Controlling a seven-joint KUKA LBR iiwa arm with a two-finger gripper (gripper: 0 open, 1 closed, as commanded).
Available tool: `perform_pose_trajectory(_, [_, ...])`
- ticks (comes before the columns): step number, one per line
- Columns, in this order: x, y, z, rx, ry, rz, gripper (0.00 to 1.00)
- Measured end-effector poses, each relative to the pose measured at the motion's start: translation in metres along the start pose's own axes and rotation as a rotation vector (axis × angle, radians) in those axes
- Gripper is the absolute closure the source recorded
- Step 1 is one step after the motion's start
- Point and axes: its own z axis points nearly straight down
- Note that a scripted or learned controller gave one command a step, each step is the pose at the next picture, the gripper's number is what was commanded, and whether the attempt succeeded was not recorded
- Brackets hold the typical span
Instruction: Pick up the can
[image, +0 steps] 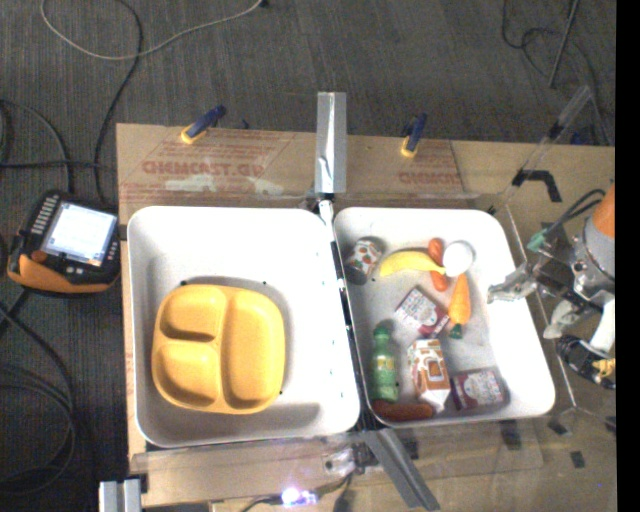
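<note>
The can is small, with a dark top and a mottled red and green label. It stands in the far left corner of the right bin, beside the banana. My gripper hovers over the right rim of that bin, well to the right of the can. Its fingers are spread with nothing between them. The grey arm with its orange band comes in from the right.
The right bin also holds a white round lid, a carrot, a green bottle, small cartons, a purple packet and a sausage. A yellow divided plate lies in the left bin.
</note>
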Motion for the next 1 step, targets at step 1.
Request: perform_pose_trajectory(1, [0.0687,-0.0481,0.1326,0.004,0.004,-0.14,0.0])
